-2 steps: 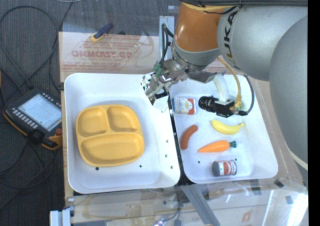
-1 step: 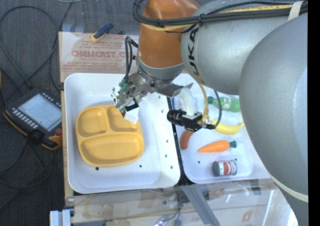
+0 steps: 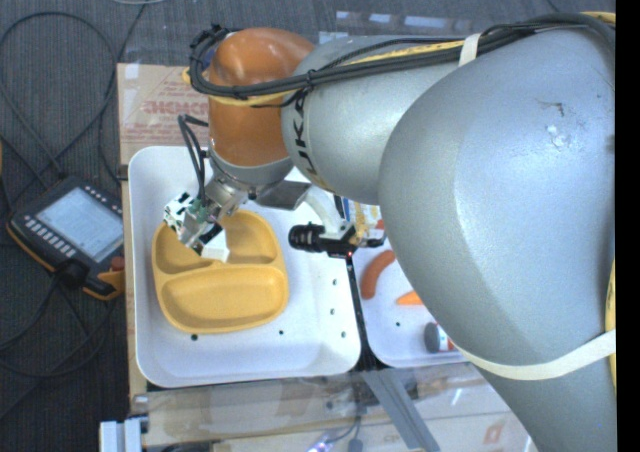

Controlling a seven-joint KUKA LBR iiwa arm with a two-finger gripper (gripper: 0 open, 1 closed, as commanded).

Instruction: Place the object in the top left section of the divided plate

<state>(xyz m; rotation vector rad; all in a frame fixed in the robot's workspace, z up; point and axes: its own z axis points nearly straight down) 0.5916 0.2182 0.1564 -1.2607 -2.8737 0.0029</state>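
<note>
Apparently the object [image 3: 212, 249] is a small white piece at the tip of the jaws [image 3: 200, 225], lying just over the ridge of the yellow divided plate [image 3: 225, 305] where its two upper sections meet, left of centre in the frame. Whether it is pinched between the fingers or merely resting on the plate beneath them cannot be told, nor how wide the jaws stand, since green-and-white fittings and black parts crowd the tip.

The plate sits in the left white bin [image 3: 310, 345], its big lower section bare. The step in hand looks like the placing itself: the jaws hover low over the plate's upper left section. The next move probably calls for a small shift toward the left of the frame so the piece clears the ridge, then a release and a straight lift.

Much is masked. The grey arm [image 3: 480, 200] with its orange band [image 3: 250, 90] covers the upper bin and most of the right bin [image 3: 400, 340], where an orange item [image 3: 372, 275] and a grey one [image 3: 436, 338] peek out. A handheld pendant [image 3: 70, 230] lies on the floor at the frame's left.
</note>
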